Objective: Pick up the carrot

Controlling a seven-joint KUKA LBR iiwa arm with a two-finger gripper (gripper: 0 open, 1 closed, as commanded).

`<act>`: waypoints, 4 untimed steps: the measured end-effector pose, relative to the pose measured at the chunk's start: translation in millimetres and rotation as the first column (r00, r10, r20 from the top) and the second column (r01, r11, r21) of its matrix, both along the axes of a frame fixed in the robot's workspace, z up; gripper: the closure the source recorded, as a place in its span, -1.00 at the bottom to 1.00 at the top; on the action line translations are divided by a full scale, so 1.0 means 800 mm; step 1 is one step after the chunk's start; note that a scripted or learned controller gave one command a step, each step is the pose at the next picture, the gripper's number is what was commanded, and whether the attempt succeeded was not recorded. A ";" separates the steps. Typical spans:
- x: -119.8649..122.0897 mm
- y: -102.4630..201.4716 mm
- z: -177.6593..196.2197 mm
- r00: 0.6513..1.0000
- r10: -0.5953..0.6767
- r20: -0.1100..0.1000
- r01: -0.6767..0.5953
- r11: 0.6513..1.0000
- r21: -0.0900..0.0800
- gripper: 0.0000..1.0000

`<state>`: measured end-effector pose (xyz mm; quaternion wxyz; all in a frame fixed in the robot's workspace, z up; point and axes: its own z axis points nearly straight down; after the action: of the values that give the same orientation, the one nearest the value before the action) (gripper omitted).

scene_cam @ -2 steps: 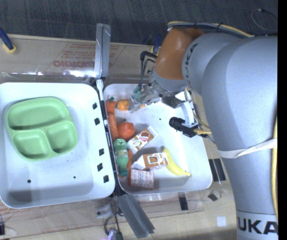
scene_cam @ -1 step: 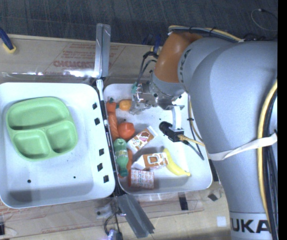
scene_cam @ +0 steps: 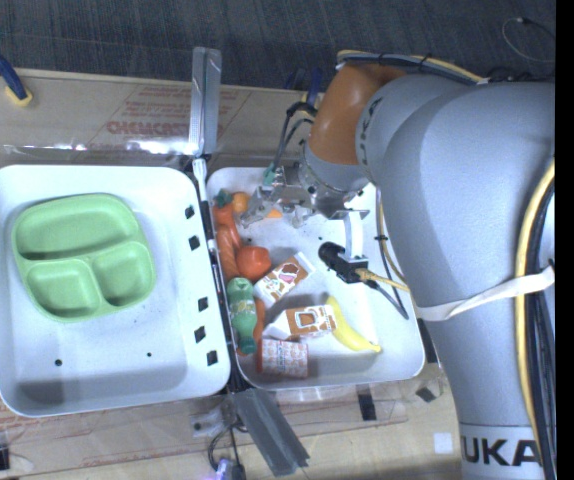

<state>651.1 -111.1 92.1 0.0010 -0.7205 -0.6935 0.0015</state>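
One gripper [scene_cam: 285, 200] hangs over the far end of the right bin [scene_cam: 399, 360], low among the clutter, but whether its fingers are spread or pressed together I cannot tell, since the wrist and its metal fittings blur into one mass there. Nothing can be seen caught between them.

Just to the gripper's left, along the bin's left wall, lies the carrot [scene_cam: 226, 238], a long orange shape running down toward the tomato [scene_cam: 253, 261], which touches or nearly touches its lower end. Something small and orange sits near its top (hard to say what).

To do this step well, I judge the fingers should straddle the carrot across its narrow width, not along its length, and come down on its middle, clear of the tomato. The wall is close on one side, so one finger needs room to slip between wall and carrot; a slight inward offset may help. Cartons [scene_cam: 285, 280], a green bottle [scene_cam: 242, 306] and a banana [scene_cam: 347, 331] lie farther along the bin, apart from the carrot.
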 end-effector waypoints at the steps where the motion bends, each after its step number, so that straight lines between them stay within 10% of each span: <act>1: 0.001 0.000 0.013 1.000 0.005 0.002 -0.005 1.000 -0.001 1.00; 2: -0.005 0.023 -0.001 0.954 -0.301 -0.004 0.301 0.954 0.000 1.00; 3: 0.008 0.043 0.155 0.924 -0.383 0.002 0.383 0.924 0.001 1.00; 4: 0.007 0.043 0.154 0.924 -0.383 0.000 0.383 0.924 0.000 -1.00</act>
<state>656.7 -76.4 215.1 0.0014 -0.8419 -0.5397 0.0011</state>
